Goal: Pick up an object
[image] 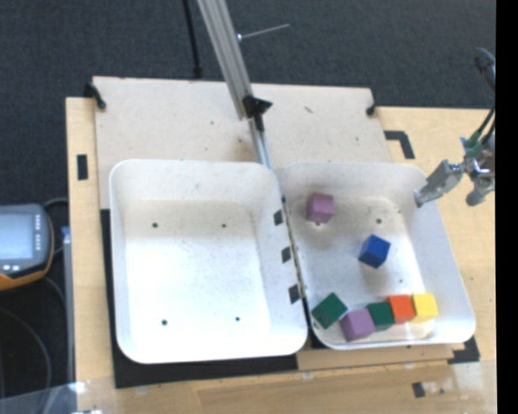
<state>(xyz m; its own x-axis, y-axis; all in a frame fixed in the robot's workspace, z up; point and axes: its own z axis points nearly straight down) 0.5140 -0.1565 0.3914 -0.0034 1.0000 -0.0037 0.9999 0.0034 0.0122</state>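
My gripper hangs at the right edge of the view, over the far right rim of the right bin. Its fingers stand open with nothing between them. Inside that bin lie several small blocks. A purple block sits near the far left, and a blue block lies in the middle, below and to the left of the gripper. Along the near wall runs a row: green, purple, green, orange and yellow.
The left bin stands beside the right one, their rims touching. A slanted metal rail reaches down from the top to the seam between the bins. A grey device sits off the bench at the left.
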